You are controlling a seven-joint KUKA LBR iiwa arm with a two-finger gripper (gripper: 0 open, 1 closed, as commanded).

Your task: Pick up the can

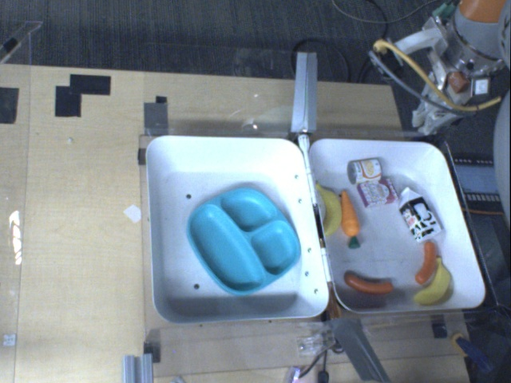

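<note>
— What is seen at the left of the table (pixel 72 238)?

— A white left bin (pixel 164 214) is seen, and a blue divided plate (pixel 243 239) is carried in it. Nothing of the task is found there.

— Where is the can placed?

— The can (pixel 372 182) is found in the right bin (pixel 459 214), in its far half and near the middle. It appears to be laid on its side, its pale end turned to the far wall and its long axis slanted slightly down to the right. A carrot (pixel 349 215) is seen just to its left and a black-and-white carton (pixel 419 217) just to its right.

— And the pincer?

— The pincer (pixel 431 116) is held outside the bin, above its far right corner. Whether it is apart or together cannot be told. The can is thus placed to its left and nearer the camera, so a move leftward and down into the bin is judged to be needed.
</note>
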